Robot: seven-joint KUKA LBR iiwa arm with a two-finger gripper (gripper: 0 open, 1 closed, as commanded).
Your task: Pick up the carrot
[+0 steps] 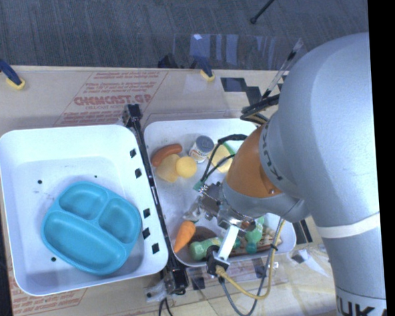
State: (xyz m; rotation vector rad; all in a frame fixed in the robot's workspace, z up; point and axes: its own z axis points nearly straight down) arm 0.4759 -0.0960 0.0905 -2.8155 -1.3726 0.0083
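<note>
Bench [80,94] under printed paper, carrot [184,235] in right bin [176,205], dark floor [109,26]

Robotics lab test station.
A grey industrial robot arm [330,146] lettered KUKA stands at three o'clock; two shallow white plastic bins [10,199] sit on a brown cardboard sheet [80,94] printed in red, a blue-and-yellow clamp [9,73] gripping its edge at ten o'clock; grey carpet [109,26] lies at twelve o'clock.

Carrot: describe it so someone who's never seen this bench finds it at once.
Look in the right bin, the one full of toy food, not the one with the blue tray. Go to its near left corner, by the divider. The carrot is the tapered orange piece there, beside a green piece and nearer than the round yellow ball.
</note>
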